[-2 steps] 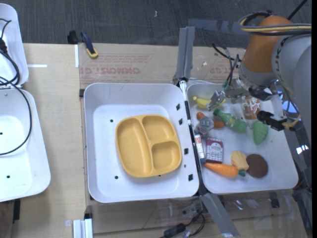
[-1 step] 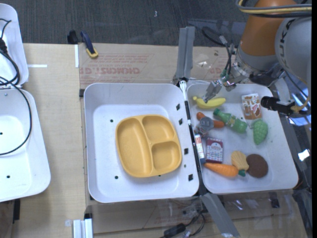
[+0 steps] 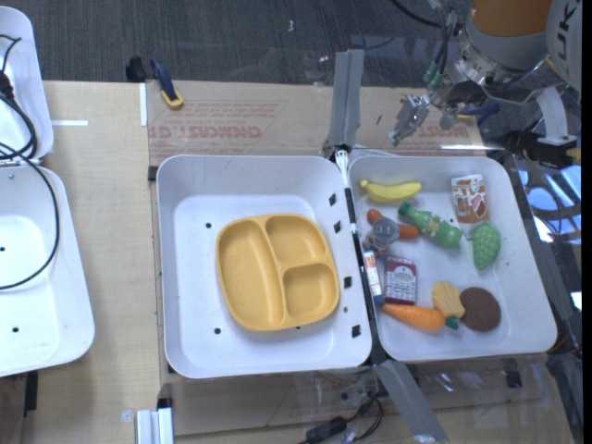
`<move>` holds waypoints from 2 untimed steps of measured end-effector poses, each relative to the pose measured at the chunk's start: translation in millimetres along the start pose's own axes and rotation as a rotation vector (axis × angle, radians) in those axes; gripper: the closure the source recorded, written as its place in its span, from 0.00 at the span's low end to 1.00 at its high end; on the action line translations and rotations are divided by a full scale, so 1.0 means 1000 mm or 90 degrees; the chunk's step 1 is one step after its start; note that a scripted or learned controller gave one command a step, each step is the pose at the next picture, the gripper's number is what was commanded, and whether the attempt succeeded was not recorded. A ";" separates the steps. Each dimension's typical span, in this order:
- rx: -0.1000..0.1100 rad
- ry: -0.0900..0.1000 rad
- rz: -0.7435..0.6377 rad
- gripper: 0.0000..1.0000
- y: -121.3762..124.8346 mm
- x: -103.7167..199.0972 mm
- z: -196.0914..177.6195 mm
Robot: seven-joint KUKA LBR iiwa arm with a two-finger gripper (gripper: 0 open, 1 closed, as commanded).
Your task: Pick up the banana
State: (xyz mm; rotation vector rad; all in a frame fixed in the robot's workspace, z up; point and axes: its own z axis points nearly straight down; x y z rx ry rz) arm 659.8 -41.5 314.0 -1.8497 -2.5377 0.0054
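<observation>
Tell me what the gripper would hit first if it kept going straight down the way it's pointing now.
Probably the bench just beyond the right bin's far rim, not the banana. The gripper hangs above and behind that rim, though depth is hard to judge from this slant.

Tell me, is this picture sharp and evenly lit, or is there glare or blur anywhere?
In the camera view the light is soft and even: the yellow banana and the yellow three-compartment plastic tray are crisp, with faint shadows; the metal two-finger gripper looks slightly soft; bluish glare streaks the bench's right edge.
</observation>
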 end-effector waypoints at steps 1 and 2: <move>0.000 0.001 -0.029 0.00 -0.034 -0.016 0.125; 0.001 0.001 0.015 0.00 -0.083 0.003 0.125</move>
